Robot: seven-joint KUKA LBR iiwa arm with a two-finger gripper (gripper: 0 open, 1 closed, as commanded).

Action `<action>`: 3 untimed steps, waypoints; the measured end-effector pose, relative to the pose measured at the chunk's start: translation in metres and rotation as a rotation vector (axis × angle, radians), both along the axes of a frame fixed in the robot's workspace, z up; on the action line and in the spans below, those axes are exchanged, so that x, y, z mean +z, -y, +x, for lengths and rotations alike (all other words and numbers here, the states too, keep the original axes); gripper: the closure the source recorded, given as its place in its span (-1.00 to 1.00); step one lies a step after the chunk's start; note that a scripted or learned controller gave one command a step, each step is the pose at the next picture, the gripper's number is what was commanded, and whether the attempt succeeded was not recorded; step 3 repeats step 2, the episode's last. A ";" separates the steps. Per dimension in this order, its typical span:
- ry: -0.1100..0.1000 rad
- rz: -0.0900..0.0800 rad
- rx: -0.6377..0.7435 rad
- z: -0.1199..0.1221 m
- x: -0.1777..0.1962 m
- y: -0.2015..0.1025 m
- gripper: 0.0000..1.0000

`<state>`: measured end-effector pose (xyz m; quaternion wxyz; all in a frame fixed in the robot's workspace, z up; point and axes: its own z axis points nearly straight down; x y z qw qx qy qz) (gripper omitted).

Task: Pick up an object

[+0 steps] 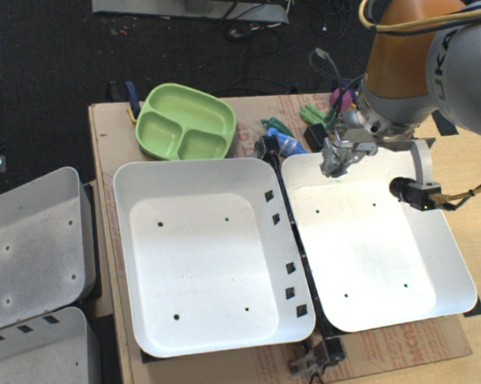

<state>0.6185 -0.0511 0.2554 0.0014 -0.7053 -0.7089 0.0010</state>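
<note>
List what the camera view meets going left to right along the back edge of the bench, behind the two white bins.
Light green three-compartment plastic tray → small blue object → green and pink small items → arm's hand.

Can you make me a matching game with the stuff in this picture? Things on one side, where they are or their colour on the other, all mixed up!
Things:
1. divided plate
2. gripper
3. left bin
4. orange band

Clues:
A. white, four dark dots on its floor
B. light green, behind the left bin
C. on the arm, above the wrist
D. over the far edge of the right bin

Pairs: 1-B, 2-D, 3-A, 4-C
</note>
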 end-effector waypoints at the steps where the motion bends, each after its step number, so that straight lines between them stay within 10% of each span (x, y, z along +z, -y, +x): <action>1: 0.000 0.000 0.001 -0.033 -0.001 -0.052 1.00; 3: 0.000 0.000 0.002 -0.058 -0.005 -0.109 1.00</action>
